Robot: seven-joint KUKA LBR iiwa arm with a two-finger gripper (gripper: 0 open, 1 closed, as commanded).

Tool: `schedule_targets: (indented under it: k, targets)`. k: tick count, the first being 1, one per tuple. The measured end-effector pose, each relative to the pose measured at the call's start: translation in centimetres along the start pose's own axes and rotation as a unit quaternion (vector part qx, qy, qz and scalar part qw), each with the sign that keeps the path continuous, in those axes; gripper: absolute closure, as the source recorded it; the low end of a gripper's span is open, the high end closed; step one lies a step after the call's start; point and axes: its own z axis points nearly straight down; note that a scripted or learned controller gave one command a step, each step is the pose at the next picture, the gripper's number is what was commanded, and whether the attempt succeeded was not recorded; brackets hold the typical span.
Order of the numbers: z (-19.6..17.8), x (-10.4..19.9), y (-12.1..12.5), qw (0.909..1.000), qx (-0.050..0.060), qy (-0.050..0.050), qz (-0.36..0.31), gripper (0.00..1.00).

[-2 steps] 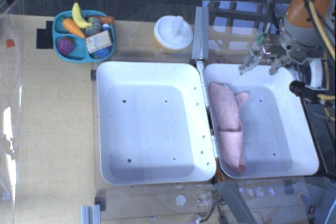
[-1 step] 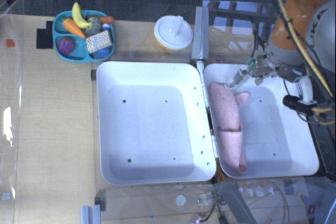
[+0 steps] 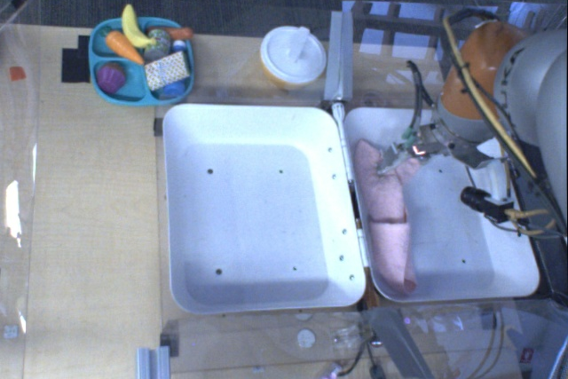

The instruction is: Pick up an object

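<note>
Your claw (image 3: 397, 157) low in the right bin (image 3: 470, 280), tips on the upper end of the pink rolled cloth (image 3: 386, 213) along that bin's left wall, finger spread too blurred to tell, arm (image 3: 515, 84) cut off at right.

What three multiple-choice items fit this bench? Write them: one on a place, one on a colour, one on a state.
1. Where does the pink cloth lie?
A. left bin
B. right bin
C. blue tray

2. What colour is the tray of toy food?
A. blue
B. red
C. white

3. How does the gripper stand to the cloth?
A. far off, over the left bin
B. at the cloth's upper end
C. over the lidded cup

Answers: 1 B, the cloth lies along that bin's left wall. 2 A, its rim is blue. 3 B, the gripper meets the cloth's top.
</note>
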Motion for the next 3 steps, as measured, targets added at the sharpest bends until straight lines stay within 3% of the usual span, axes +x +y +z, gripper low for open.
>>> schedule_targets:
  k: [1, 2, 3]
  targets:
    - [-5.5, -0.6, -3.8, 0.9957, 0.005, 0.002, -0.093, 0.00]
    - [-0.2, 1.9, -2.4, 0.9947, -0.001, -0.001, -0.103, 0.00]
    - [0.0, 2.3, 0.9, 0.9967, 0.000, 0.000, 0.081, 0.00]
